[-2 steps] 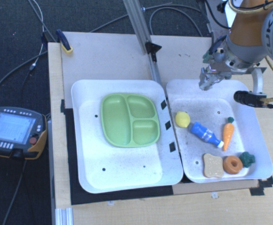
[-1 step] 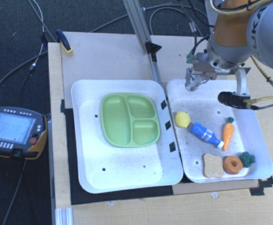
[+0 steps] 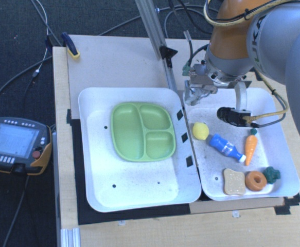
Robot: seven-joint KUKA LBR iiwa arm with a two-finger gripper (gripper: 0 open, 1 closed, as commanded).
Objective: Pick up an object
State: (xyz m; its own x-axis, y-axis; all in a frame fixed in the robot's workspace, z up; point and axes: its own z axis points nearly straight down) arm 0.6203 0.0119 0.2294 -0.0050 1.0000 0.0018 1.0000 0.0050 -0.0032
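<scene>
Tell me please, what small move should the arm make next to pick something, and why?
Probably a short move toward the near side of the right bin and down over the yellow ball. The gripper hangs above the bin's far left corner with nothing visible between its fingers, and the ball is the closest object, lying apart from the blue bottle and carrot.

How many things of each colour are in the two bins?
Green: 2, the plate and the broccoli
Yellow: 1, the lemon
Blue: 1, the bottle
Orange: 2, the carrot and the donut
Tan: 1, the bread
Total: 7
</scene>
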